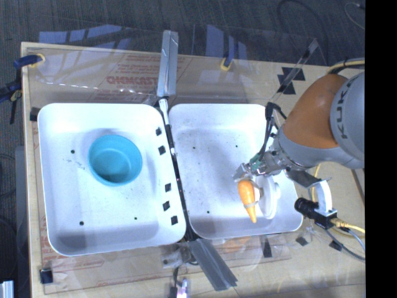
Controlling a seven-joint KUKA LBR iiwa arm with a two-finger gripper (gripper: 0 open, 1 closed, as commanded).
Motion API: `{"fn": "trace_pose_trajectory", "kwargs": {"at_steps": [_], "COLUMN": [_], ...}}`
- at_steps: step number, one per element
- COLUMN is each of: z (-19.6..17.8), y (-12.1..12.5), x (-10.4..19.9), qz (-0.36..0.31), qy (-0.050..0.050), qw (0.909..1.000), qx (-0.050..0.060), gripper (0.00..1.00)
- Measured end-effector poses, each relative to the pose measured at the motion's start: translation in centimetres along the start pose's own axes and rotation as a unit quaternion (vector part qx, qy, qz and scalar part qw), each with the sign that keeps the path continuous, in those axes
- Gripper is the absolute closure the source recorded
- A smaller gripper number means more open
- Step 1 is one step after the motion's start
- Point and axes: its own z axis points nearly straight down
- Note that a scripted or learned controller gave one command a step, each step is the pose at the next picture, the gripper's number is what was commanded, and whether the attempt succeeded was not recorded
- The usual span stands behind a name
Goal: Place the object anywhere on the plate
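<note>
An orange carrot-shaped object (248,196) lies in the right bin (205,135), near its front right corner, with its pointed end toward the front. My gripper (263,198) is down in that bin, right against the object's right side. Whether it has hold of the object I cannot make out. The blue plate (115,159), round with a raised rim, sits in the middle of the left bin (62,222), well away from the gripper.
A raised divider with black clips (169,166) separates the two bins. The arm's grey body and orange band (316,123) overhang the right bin's right edge. A metal bar (167,61) stands behind the bins, and cables (341,228) lie at the front right.
</note>
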Motion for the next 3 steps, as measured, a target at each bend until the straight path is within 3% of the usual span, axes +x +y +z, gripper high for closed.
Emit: {"fn": "trace_pose_trajectory", "kwargs": {"at_steps": [1, 2, 3], "z": [-7.2, -4.6, 0.0], "y": [6.4, 9.4, 13.3], "x": [5.4, 10.5, 14.9], "qz": [-0.038, -0.137, -0.232], "qy": [0.0, 0.001, 0.001], "qw": [0.9993, 0.9906, 0.9726], "qx": [0.0, 0.003, 0.004], "gripper": [1.0, 1.0, 1.0]}}
